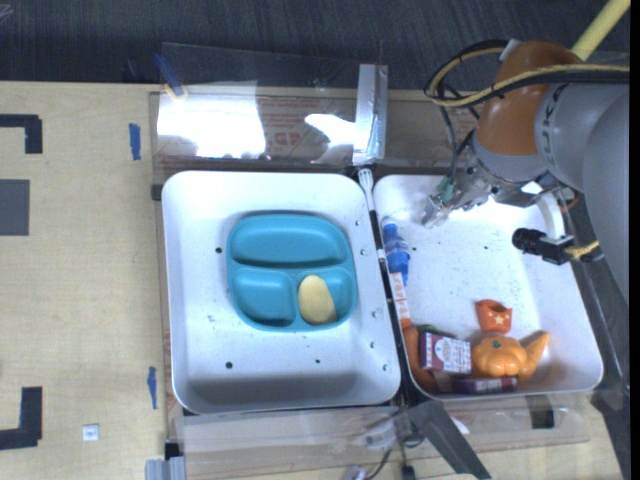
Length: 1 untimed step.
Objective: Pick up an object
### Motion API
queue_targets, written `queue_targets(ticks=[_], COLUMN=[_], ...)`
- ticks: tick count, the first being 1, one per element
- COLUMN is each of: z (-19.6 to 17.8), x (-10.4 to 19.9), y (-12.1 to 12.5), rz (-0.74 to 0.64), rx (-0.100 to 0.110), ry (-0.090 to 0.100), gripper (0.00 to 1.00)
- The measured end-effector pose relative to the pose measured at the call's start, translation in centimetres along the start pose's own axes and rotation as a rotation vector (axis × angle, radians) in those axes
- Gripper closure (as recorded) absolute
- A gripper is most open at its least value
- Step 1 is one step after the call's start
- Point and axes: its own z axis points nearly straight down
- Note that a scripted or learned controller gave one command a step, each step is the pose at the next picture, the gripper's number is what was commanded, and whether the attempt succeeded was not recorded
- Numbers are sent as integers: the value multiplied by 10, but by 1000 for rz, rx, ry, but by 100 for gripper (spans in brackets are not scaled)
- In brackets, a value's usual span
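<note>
1. I'm reaching in from the right, my grey arm (590,138) with its orange band (520,103) hanging over the far corner of the right bin (470,268).
2. My gripper (445,200) sits low over that bin's far-left corner, above bare white floor, close to the bin wall.
3. Whether my jaws are spread or pressed together, I cannot tell; they are a small blurred shape here, and I see nothing between them.
4. The pickable things are well apart from me, crowded at the near end of the right bin.
5. There is an orange pumpkin-shaped toy (497,355), and just beside it, on the left, a dark red carton (444,352).
6. A small orange piece (493,316) stands just behind the pumpkin toy, and an orange wedge (535,348) pokes out on its right.
7. A blue-capped tube (396,258) lies along the right bin's left wall, between my corner and the pile.
8. Over in the left bin (200,348) lies a blue divided tray (280,243), with a yellow egg-shaped object (316,299) in its near-right compartment.
9. A black fitting with a yellow cable (540,243) hangs over the right bin's right side.
</note>
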Motion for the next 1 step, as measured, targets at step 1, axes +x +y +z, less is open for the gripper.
queue_targets(ticks=[1], z=[-30], x=[-31], y=[-26], rz=[-289], rx=[0], ry=[1], gripper=[100])
